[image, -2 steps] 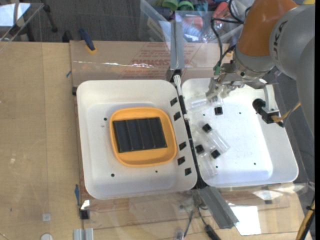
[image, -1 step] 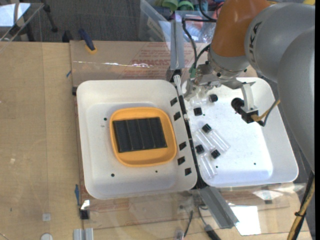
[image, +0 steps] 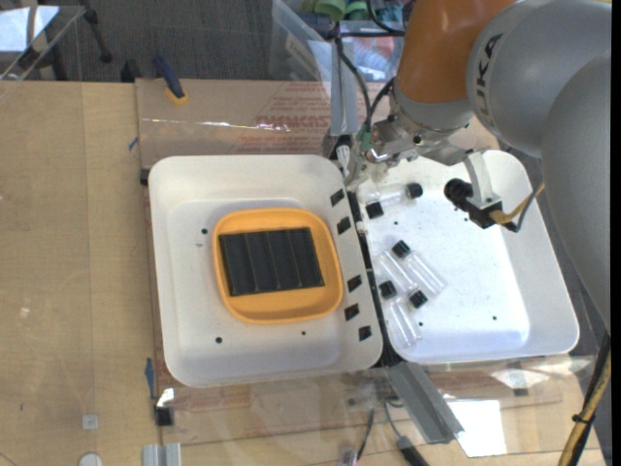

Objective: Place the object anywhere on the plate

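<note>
A: Where's the stuff to be moved?
B: Small clear tubes point(image: 412, 265) are left in the right bin point(image: 543, 328), not yet on the orange plate point(image: 277, 304).
A: Pincer point(image: 374, 158)?
B: Hung over the bin's back edge, prob. for a pick. Grip can't be told.

Plate point(image: 278, 262): orange-yellow rim, black ribbed centre. Under it, left bin point(image: 184, 289) white with small black dots. Right of plate, right bin point(image: 505, 289) white, scattered clear tubes point(image: 412, 275) with black caps. Between bins, row of black clips point(image: 351, 255). Above right of plate, arm point(image: 505, 56) grey, orange band point(image: 441, 37). Bench point(image: 68, 260) pale tan wood.
</note>
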`<state>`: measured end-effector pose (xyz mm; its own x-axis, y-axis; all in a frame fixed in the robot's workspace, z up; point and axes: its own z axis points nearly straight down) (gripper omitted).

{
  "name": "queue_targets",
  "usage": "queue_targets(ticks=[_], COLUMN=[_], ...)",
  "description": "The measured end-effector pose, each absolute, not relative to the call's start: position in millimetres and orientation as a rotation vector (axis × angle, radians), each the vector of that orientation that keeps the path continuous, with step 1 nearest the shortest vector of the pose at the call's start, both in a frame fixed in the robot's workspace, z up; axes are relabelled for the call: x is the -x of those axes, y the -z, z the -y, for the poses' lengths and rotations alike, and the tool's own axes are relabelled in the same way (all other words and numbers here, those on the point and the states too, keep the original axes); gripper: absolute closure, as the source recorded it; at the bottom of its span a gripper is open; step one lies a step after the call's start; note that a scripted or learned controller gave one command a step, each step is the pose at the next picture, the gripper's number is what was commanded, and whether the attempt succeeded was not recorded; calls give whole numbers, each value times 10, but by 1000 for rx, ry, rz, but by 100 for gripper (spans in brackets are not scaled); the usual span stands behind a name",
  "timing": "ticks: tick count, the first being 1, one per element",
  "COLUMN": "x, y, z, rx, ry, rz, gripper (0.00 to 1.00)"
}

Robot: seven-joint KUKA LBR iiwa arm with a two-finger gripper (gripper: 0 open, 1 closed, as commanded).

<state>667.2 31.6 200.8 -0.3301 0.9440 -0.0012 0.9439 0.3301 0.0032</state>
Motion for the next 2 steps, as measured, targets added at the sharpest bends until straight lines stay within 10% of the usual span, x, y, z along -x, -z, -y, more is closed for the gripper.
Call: queue_targets(ticks=[2], x=[-6455], y=[-1845], z=[-758], rx=[-1499], ry=[1], rz=[-2763], gripper=[100])
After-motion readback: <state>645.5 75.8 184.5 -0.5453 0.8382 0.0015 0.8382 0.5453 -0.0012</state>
